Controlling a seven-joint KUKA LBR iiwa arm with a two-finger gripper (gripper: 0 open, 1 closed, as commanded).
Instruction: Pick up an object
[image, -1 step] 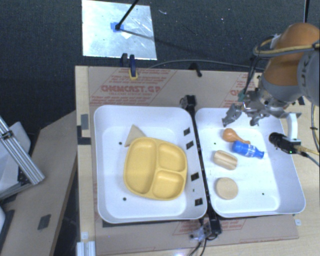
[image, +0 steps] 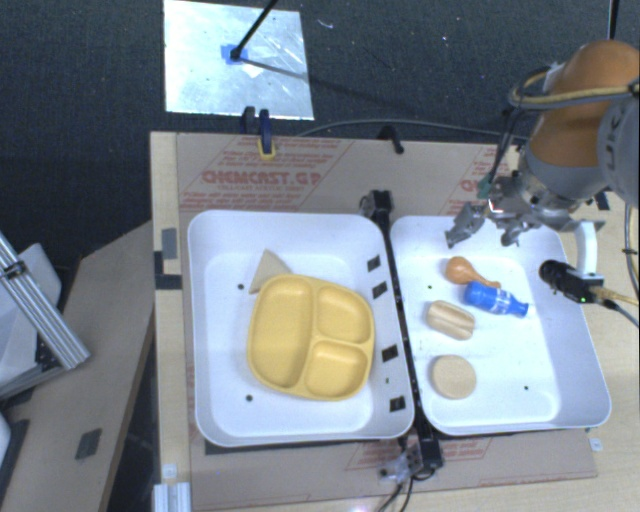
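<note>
Round cracker (image: 453, 377) at 6 o'clock; blue bottle (image: 494, 299) below spread, unladen jaws (image: 489, 230), cap toward 4 o'clock.

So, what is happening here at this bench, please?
A grey robot arm reaches in from the right, and its gripper hangs open over the far end of the right bin, with nothing between its fingers. Below it lie an orange pear-shaped toy, a blue bottle, a hot dog bun and a round tan disc. The left bin holds a yellow divided tray. Nothing is picked up yet.
</note>
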